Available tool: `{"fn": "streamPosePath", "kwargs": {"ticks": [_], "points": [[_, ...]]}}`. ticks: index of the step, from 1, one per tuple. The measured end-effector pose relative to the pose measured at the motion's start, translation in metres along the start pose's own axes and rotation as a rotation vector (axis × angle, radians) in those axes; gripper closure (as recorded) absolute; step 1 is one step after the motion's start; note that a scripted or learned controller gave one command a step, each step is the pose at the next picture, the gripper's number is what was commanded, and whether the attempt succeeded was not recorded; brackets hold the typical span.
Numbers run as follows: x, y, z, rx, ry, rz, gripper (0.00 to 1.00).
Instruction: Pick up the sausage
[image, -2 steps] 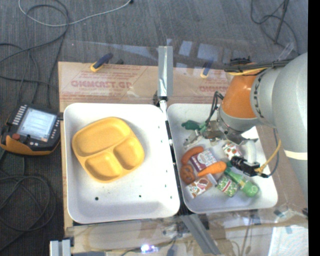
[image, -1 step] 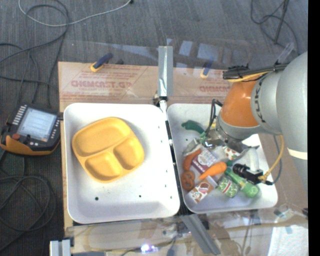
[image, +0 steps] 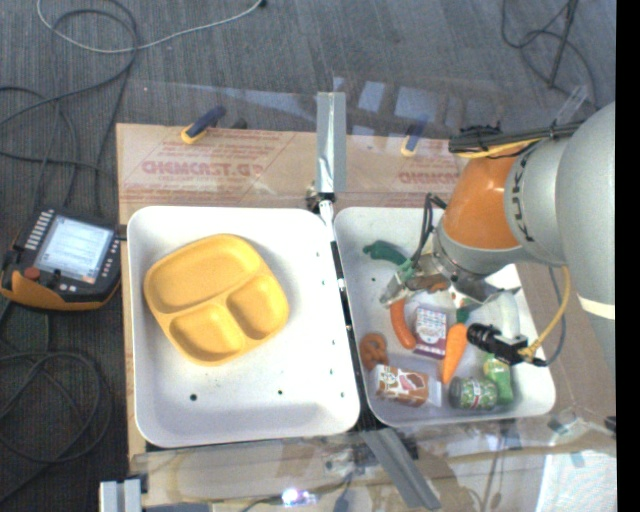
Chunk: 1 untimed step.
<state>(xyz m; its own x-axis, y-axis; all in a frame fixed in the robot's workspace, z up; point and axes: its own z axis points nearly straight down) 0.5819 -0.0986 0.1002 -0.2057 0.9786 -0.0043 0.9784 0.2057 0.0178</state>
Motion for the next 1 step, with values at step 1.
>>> {"fn": "streamPosePath", "kwargs": {"ticks": [1], "points": [[0.0658, -0.0047, -0.133, 0.018, 0.007, -0.146, 1.0]]}}
